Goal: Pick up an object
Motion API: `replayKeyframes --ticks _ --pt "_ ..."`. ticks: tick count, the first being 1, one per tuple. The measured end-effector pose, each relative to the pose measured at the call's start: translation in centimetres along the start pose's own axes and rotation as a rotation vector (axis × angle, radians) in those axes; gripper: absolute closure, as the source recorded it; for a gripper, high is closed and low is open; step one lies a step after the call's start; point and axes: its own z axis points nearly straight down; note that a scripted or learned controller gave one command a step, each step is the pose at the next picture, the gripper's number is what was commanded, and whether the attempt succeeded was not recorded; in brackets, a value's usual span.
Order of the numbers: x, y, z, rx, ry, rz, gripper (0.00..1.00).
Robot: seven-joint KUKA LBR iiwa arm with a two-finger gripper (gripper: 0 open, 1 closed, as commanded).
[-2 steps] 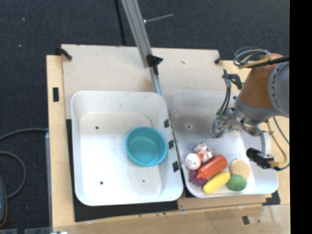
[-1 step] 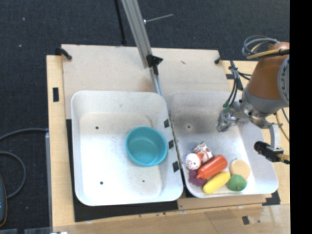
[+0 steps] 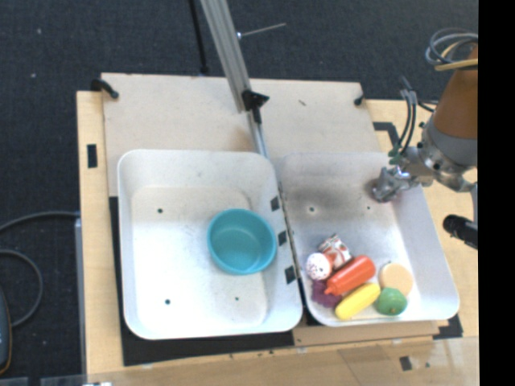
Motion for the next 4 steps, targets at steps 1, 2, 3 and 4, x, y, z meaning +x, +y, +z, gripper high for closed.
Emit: replayKeyframes --ticks 1,2,3,4 --pt "-0.1 0.1 -1.5 0.006 0.003 -0.001 1.00" --pt "5.9 0.9 -2.0 0.007 0.005 -0.006 1.00" --pt "11.1 0.9 -3.0 0.007 0.005 -0.007 1.00" --pt "16.3 1.1 -3.6 0.006 0.005 -0.006 1.00"
